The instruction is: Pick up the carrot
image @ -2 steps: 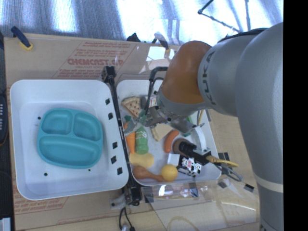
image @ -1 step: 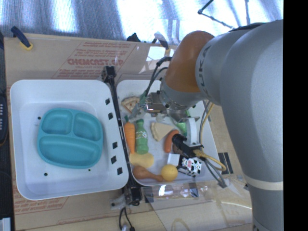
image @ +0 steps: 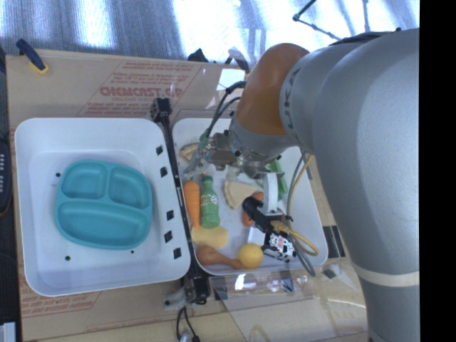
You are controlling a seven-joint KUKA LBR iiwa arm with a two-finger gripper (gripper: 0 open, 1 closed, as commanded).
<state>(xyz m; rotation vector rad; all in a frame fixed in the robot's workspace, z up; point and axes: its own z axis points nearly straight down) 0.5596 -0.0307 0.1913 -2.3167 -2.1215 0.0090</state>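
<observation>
— Where is the pincer (image: 205, 154)?
— Low over the right bin (image: 303, 216), near its far-left corner, tucked under the grey arm's wrist. I cannot tell whether it is apart or together, because the wrist covers it.
— And the carrot (image: 192, 202)?
— Just below the pincer in the view, lying lengthwise along the bin's left wall, not gripped. A green bottle (image: 209, 202) lies right beside it, on the side away from the wall.
— Anything else close?
— A pale wedge (image: 237, 192), possibly cheese, sits below and right of the pincer. Further below are a yellow lemon (image: 250, 255) and 1 orange-brown piece (image: 216, 256). Well to the pincer's left, the other bin (image: 32, 191) holds 1 teal plate (image: 103, 204) with 3 compartments.
</observation>
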